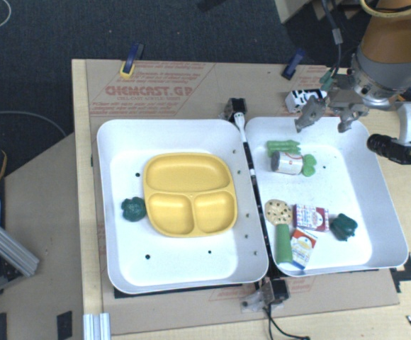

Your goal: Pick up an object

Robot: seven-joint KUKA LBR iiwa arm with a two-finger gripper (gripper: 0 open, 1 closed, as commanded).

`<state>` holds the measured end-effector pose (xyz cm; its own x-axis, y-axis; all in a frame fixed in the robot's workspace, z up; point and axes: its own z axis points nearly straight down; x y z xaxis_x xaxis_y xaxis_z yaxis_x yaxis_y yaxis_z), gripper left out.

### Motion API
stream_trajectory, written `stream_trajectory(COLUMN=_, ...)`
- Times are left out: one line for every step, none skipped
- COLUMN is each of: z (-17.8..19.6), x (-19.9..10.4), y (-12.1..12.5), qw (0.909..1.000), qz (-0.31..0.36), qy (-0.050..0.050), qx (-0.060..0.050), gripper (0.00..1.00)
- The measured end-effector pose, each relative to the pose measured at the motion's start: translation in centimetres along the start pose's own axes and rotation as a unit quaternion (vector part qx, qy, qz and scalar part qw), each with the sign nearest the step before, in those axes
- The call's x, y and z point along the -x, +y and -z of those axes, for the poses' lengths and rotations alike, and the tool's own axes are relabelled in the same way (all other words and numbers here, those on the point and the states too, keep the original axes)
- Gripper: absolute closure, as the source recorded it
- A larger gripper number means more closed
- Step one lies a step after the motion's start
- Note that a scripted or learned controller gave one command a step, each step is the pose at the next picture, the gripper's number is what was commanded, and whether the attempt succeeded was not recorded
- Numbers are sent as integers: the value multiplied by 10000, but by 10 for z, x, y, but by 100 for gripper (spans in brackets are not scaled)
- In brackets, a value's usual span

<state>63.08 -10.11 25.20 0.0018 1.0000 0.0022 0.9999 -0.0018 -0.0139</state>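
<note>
My gripper hangs over the far edge of the right bin, open, with nothing between its two grey fingers. Below and left of it lie a small can with green pieces beside it. Near the bin's front sit a cookie, a green cylinder, a red-and-white carton, another small carton and a dark green pepper-like toy.
The left bin holds a yellow divided tray and a dark green broccoli-like toy. A black divider bar runs between the bins. A black-and-white item lies behind the right bin.
</note>
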Motion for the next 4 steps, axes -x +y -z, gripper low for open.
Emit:
stream_trajectory(z=7, x=0, y=2, qw=10000, qz=10, qy=-8, qx=63, gripper=0)
stream_trajectory(z=-36, x=1, y=-1, qw=10000, qz=6, qy=-7, qx=40, gripper=0)
stream_trajectory(z=-79, x=-2, y=-2, qw=10000, qz=6, qy=-4, qx=36, gripper=0)
stream_trajectory(z=-141, x=-9, y=-3, qw=10000, qz=12, qy=-1, qx=27, gripper=0)
